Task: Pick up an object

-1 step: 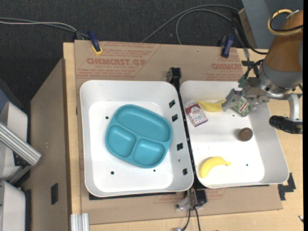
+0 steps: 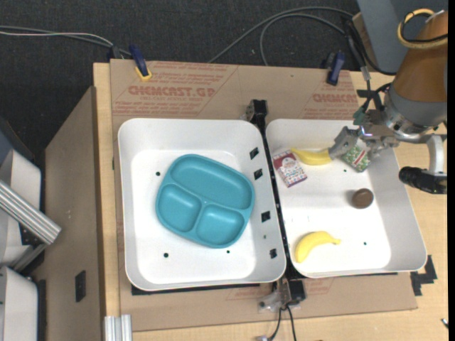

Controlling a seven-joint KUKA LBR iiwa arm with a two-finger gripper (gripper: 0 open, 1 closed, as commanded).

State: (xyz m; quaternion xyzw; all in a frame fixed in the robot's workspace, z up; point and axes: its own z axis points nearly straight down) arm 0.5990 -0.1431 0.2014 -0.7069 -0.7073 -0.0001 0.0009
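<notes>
Green packet (image 2: pixel 359 158) clamped in pincer (image 2: pixel 353 150); cardboard (image 2: pixel 170 84) beneath bins reads "CHEMCAST GP".

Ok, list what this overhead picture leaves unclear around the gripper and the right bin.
- Gripper: too small and cluttered in the camera view to tell its finger state.
- Green-and-white item under the gripper: partly covered by it; identity and any grasp unclear.
- Upper banana: its right end is hidden behind the gripper.
- Small packet: label too small to read.
- Arm: cut off by the right edge.
</notes>
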